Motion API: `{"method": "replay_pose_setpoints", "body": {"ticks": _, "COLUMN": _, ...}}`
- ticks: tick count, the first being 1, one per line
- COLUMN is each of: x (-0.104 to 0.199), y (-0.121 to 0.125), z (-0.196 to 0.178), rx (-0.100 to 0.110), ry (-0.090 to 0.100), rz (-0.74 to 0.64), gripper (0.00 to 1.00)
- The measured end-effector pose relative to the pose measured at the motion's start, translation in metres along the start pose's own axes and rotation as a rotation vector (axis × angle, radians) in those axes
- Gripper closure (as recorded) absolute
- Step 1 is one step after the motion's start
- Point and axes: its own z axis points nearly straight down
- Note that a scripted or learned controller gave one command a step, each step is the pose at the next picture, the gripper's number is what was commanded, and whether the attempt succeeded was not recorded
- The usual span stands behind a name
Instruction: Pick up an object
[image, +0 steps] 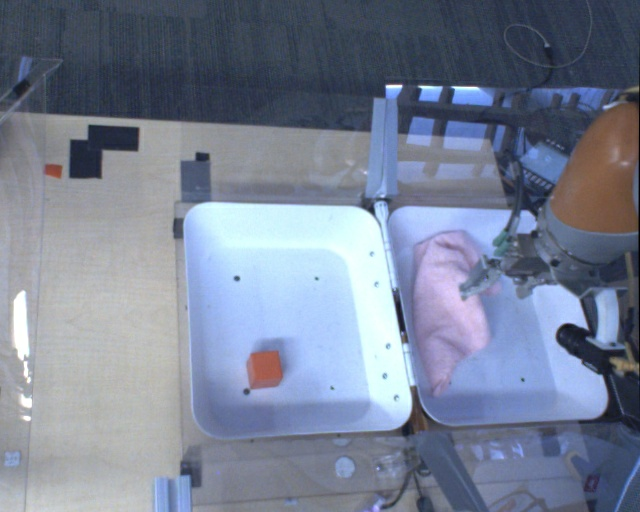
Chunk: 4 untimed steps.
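A crumpled pink cloth (448, 305) lies in the left half of the right bin (560, 400). A small orange cube (265, 369) sits in the lower left part of the left bin (300, 230). My gripper (498, 286) hangs over the right bin at the cloth's upper right edge. It is open, with one fingertip (470, 288) at the cloth's edge and the other out over the bare bin floor. Nothing is between the fingers. The arm's orange band (600, 175) rises behind the gripper on the right.
A metal divider (392, 300) runs between the two bins. Cables and a metal frame (470, 125) stand behind the right bin. Black marker blocks (100, 148) lie on the wooden bench at the far left.
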Motion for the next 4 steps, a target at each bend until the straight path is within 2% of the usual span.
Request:
{"method": "replay_pose_setpoints", "body": {"ticks": 1, "x": -0.021, "y": 0.074, "z": 0.124, "rx": -0.007, "ry": -0.001, "rz": -0.038, "gripper": 0.00}}
{"method": "replay_pose_setpoints", "body": {"ticks": 2, "x": -0.007, "y": 0.101, "z": 0.128, "rx": -0.013, "ry": -0.004, "rz": -0.205, "gripper": 0.00}}
{"method": "replay_pose_setpoints", "body": {"ticks": 3, "x": 0.005, "y": 0.080, "z": 0.082, "rx": -0.004, "ry": -0.001, "rz": -0.039, "gripper": 0.00}}
{"method": "replay_pose_setpoints", "body": {"ticks": 4, "x": -0.074, "y": 0.070, "z": 0.127, "rx": -0.016, "ry": -0.005, "rz": -0.072, "gripper": 0.00}}
